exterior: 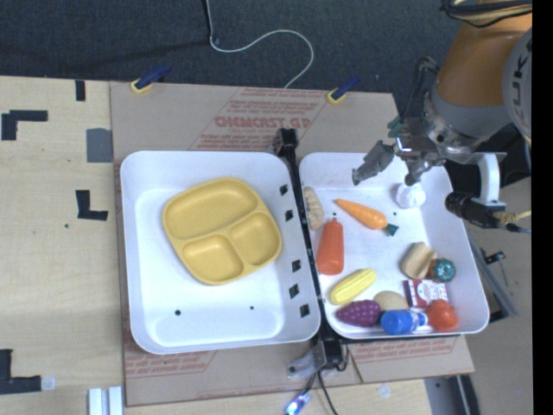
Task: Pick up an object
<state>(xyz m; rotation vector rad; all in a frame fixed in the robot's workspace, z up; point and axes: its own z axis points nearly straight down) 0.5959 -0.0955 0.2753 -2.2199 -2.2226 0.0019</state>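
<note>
The pincer [390,169] hangs over the far end of the right bin [473,277], its two fingers spread apart with nothing between them. Well to its left, a yellow divided plate [223,229] lies in the left bin [143,258]. Just below it lies a carrot [362,214]; further below, an orange bottle [330,246] and a corn cob [352,285].

the arm [484,59] is showing a broad orange band above a grey wrist, with part of a dark letter marking at its edge. the pincer [393,169] is wearing dark grey fingers [371,162] under a cluttered grey-and-white head.
</note>
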